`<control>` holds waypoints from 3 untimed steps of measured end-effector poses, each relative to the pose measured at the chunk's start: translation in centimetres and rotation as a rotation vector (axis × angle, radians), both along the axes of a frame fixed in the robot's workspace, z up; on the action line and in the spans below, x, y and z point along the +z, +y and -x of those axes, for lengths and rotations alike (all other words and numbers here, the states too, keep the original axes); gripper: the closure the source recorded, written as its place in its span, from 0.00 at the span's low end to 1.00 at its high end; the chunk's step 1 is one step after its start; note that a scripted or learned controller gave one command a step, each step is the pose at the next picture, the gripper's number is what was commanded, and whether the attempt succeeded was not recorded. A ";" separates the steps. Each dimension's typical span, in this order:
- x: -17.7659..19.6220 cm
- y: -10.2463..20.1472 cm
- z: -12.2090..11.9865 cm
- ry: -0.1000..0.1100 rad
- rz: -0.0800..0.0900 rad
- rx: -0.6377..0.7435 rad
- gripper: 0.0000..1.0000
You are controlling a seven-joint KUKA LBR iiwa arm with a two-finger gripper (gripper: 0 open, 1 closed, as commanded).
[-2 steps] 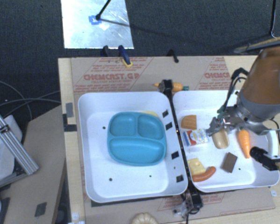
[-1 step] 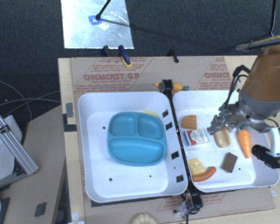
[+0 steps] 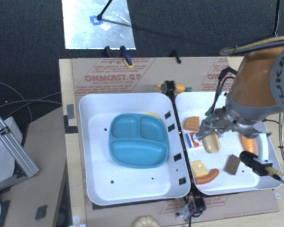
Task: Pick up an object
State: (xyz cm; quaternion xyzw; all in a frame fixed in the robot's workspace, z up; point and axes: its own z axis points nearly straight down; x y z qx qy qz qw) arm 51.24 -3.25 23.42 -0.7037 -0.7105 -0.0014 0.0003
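Observation:
My gripper [image 3: 205,131] hangs over the left half of the right bin [image 3: 266,182], reaching in from the right. Directly below its tip is a tan rounded piece [image 3: 211,143], touching or very close to it; I cannot tell whether it is held. A red, white and blue item [image 3: 193,140] lies just left of that piece. An orange-tan bread slice [image 3: 191,123] sits behind it. Near the front lie a yellow cheese wedge [image 3: 199,168], a red sausage [image 3: 207,177] and a brown block [image 3: 232,164]. An orange carrot [image 3: 248,143] lies partly under the arm.
The left bin [image 3: 93,137] holds a blue divided plate [image 3: 137,139], with a pale yellow thing [image 3: 153,115] peeking out behind it. A black divider [image 3: 177,137] runs between the bins. A black cable connector [image 3: 254,162] hangs over the right bin's front right.

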 end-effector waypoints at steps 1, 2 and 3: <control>-1.0 6.0 1.1 0.001 0.000 0.001 1.00; -1.8 5.4 0.1 0.001 0.003 -0.009 1.00; -0.3 5.5 0.8 -0.001 0.001 -0.006 1.00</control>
